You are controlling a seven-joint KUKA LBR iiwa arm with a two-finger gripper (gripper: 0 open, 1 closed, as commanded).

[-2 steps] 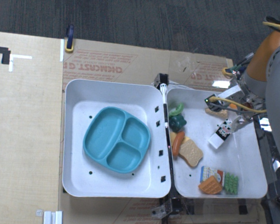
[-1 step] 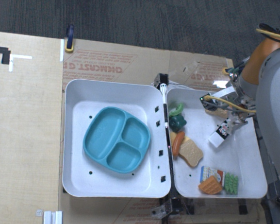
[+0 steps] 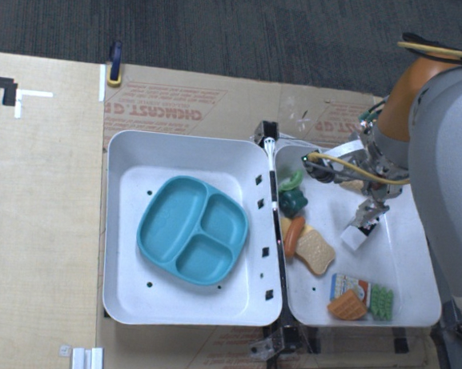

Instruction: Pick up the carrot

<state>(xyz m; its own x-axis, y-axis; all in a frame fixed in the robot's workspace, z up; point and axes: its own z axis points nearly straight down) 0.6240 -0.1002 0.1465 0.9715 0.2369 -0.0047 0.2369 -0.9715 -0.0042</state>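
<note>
The left bin (image 3: pixel 119 274) holds a blue divided plate (image 3: pixel 192 230). In the right bin (image 3: pixel 408 267), the carrot (image 3: pixel 292 235) lies against the left wall beside a bread slice (image 3: pixel 315 251). The gripper (image 3: pixel 361 227) hangs apart from both, over the bin's middle.

Bright, even overhead light — soft shadows inside white bins (image 3: pixel 122 234), image slightly soft.

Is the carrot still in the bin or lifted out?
In the bin. The carrot lies flat in the right bin, beside the bread, with the hand off to one side.
</note>
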